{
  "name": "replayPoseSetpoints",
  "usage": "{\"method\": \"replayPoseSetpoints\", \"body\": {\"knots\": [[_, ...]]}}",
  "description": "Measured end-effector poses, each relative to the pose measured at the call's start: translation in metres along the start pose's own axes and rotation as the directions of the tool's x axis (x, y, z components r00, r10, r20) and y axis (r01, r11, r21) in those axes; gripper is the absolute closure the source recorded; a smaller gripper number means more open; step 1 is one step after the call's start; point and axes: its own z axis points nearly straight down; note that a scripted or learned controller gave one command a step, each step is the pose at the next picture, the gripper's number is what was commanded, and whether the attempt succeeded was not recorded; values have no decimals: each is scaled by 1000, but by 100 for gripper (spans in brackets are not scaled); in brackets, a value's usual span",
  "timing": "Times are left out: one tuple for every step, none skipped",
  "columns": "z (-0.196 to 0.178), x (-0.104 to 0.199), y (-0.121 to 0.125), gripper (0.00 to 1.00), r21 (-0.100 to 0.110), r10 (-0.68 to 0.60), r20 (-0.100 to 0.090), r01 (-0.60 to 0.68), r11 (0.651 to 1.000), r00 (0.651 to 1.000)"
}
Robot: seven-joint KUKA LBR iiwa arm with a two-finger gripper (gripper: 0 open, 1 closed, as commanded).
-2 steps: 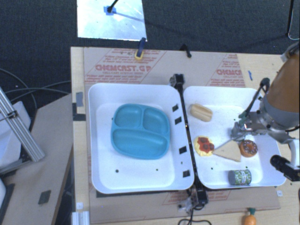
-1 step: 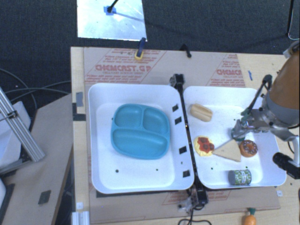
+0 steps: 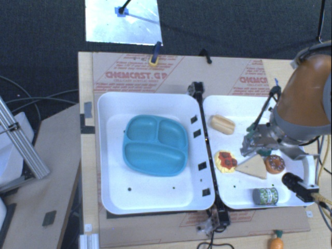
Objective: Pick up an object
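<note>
Presently, on the bench:

- Left bin (image 3: 111,139): shallow, white, holding one blue tray (image 3: 154,145) with three compartments; the tray lies flat near the bin's middle
- Right bin (image 3: 228,100): shallow, white, touching the left bin along a black divider (image 3: 206,154) that runs from 12 to 6 o'clock
- Bun (image 3: 222,124): tan toy hot-dog roll, at about 10 o'clock in the right bin, apart from the other toys
- Pizza (image 3: 225,161): small round toy with red and yellow topping, near the bin's middle, toward 7 o'clock, just beside the wedge
- Wedge (image 3: 253,168): pale triangular slice, flat on the bin floor, at 3 o'clock from the pizza and touching or nearly touching it
- Donut (image 3: 274,164): round, brown with specks, at 3 o'clock from the wedge, just beside it
- Can (image 3: 265,195): green, lying on its side at about 5 o'clock in the right bin, near the front wall
- Arm (image 3: 306,95): grey with an orange band, entering from 3 o'clock over the right bin
- Gripper (image 3: 254,145): low over the bin's middle, just at 12 o'clock from the wedge, between pizza and donut; whether the jaws are clenched or released I cannot tell, and no toy is seen between them
- Cardboard (image 3: 135,71): printed sheet under both bins
</note>
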Motion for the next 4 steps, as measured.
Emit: {"method": "replayPoseSetpoints", "body": {"knots": [[4, 49, -1, 100, 0, 0, 0, 0, 1000, 1000], [16, 95, -1, 100, 2, 1, 0, -1, 1000, 1000], [32, 147, -1, 100, 3, 0, 0, 0, 1000, 1000], [109, 209, -3, 100, 8, 0, 0, 0, 1000, 1000]]}}
